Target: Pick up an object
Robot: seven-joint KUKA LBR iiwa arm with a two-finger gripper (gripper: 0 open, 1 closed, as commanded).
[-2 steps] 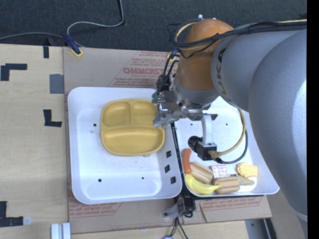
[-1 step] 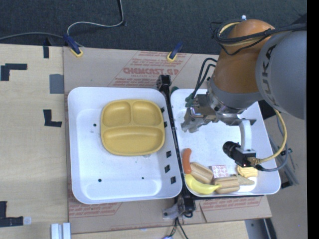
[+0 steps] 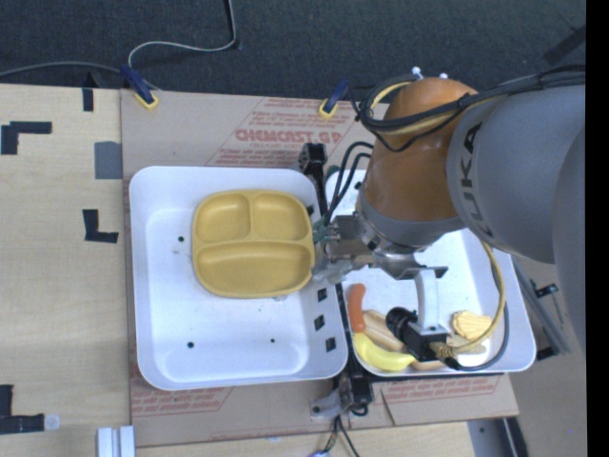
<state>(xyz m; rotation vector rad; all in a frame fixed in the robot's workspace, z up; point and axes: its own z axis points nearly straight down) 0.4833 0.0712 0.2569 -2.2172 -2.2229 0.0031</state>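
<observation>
Two white bins sit side by side on a cardboard sheet [image 3: 276, 136] that covers the bench. The left bin [image 3: 228, 350] carries a yellow divided plate [image 3: 252, 243], lying flat in its far half and reaching close to its right wall; the near half of that bin is bare white floor with a few small dark specks. The arm [image 3: 419, 169], with its orange band uppermost, hangs over the right bin [image 3: 476, 265] and hides most of it. The gripper [image 3: 328, 250] is at the wall between the two bins, right at the plate's right edge; whether it is apart, together or clamped on anything cannot be told, and contact with the plate is unclear. Along the near edge of the right bin lie an orange carrot-like piece [image 3: 356, 305] by the left wall, a tan piece [image 3: 379, 327] just beside it, a banana [image 3: 381, 357] at the near left corner, and a pale yellow ridged piece [image 3: 466, 325] towards the near right corner.
</observation>
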